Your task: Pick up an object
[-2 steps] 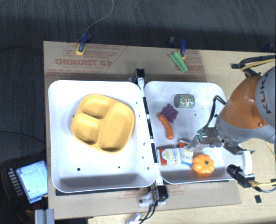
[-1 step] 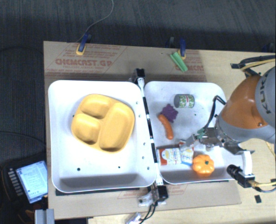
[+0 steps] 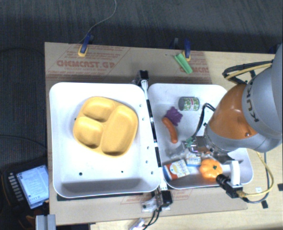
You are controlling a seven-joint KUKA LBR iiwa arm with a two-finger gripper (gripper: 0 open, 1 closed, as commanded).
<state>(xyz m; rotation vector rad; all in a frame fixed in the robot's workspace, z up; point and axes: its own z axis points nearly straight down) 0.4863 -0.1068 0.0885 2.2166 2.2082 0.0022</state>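
From the camera above the desk (image 3: 256, 61), the grey arm (image 3: 268, 109) with its orange band (image 3: 230, 116) reaches in from the right and bends down over the right bin (image 3: 218, 91). The hand (image 3: 198, 146) sits low in that bin, near its front half, mostly hidden under the wrist; whether it is open or closed, I cannot tell.

Just in front of the hand and a little to its right lies an orange ball-like fruit (image 3: 209, 169), close under the wrist hardware. Beside that, in front of the hand toward the left, lies a small carton (image 3: 178, 169) with a red and white label, flat on the bin floor. To the hand's left, well inside the bin, lies a thin orange-red sausage shape (image 3: 170, 129), and touching its far end is a purple bunch (image 3: 173, 115) (grapes, by the look). Beyond the hand, toward the back of the bin, a small green-labelled can (image 3: 188, 103) lies on its side.

Farther left of the hand, across the rim between the bins, the left bin (image 3: 64, 176) holds a large yellow lumpy object (image 3: 106, 125), resting near its middle.

On the desk behind the bins lies a green marker-like stick (image 3: 183, 63), with blue clips (image 3: 85, 44) at the board's back edge.
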